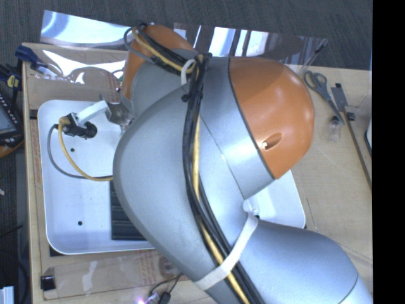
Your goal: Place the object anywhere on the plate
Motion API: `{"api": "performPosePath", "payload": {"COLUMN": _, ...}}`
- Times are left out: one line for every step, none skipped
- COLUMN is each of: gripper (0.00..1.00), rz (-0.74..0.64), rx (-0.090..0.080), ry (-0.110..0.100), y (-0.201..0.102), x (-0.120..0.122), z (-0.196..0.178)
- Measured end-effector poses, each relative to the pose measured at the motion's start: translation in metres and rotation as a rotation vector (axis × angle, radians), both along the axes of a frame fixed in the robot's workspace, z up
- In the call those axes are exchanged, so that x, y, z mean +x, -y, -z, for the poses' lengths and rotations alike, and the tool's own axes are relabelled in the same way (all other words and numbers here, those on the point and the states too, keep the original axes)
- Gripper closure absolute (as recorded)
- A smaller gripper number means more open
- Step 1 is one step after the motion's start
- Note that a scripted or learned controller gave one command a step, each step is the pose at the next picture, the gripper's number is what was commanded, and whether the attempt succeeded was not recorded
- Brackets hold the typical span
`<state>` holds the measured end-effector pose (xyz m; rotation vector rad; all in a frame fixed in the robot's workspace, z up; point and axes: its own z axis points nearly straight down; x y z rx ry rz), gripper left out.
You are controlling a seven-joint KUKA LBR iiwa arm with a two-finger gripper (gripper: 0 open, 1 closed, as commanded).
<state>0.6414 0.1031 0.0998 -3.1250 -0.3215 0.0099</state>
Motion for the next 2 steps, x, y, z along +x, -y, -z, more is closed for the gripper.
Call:
{"api": "performPosePath", "payload": {"gripper": 1.00, "rz": -0.263, "rx": 0.003, "ry": 0.017, "y": -0.042, "x": -0.077, "z": 0.004}}
{"api": "performPosePath", "payload": {"gripper": 1.00, "rz": -0.218, "rx": 0.006, "ry": 0.002, "y": 0.030, "x": -0.055, "z": -0.092}}
